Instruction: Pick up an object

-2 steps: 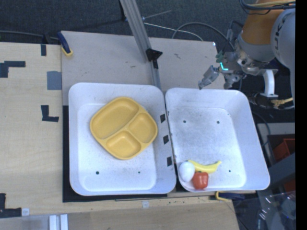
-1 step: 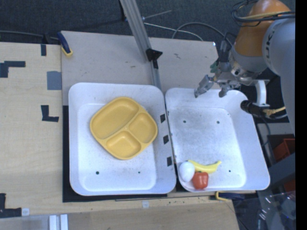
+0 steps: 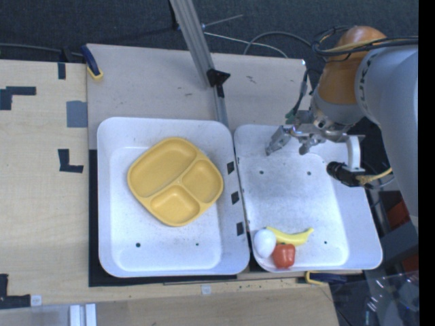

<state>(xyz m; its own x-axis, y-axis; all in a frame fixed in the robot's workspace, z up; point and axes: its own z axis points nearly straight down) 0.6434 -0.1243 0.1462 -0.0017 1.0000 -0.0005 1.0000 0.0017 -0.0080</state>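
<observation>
From my feed, the arm (image 3: 380, 80) came in from the right, its grey body bulking along the edge and the orange band (image 3: 346, 63) showing above the wrist. The wrist was bent down and leftward, so the gripper (image 3: 291, 143) hung over the far part of the right bin (image 3: 340, 182), near that bin's back rim. Its two fingers (image 3: 276, 142) were spread apart with nothing between them, pointing down and toward the left bin (image 3: 112, 202). I could not tell whether the tips touched the bin floor or hovered above it.

The things to be picked lay well apart from the gripper, bunched in the near left corner of the right bin: a white egg-shaped object (image 3: 264, 242), a red object (image 3: 285, 255) just beside it, and a yellow banana (image 3: 292, 236) lying along their far side, touching or nearly touching both.

In the left bin a yellow divided tray (image 3: 175, 180) sat turned at an angle. Both bins rested side by side on the counter (image 3: 149, 80).
</observation>
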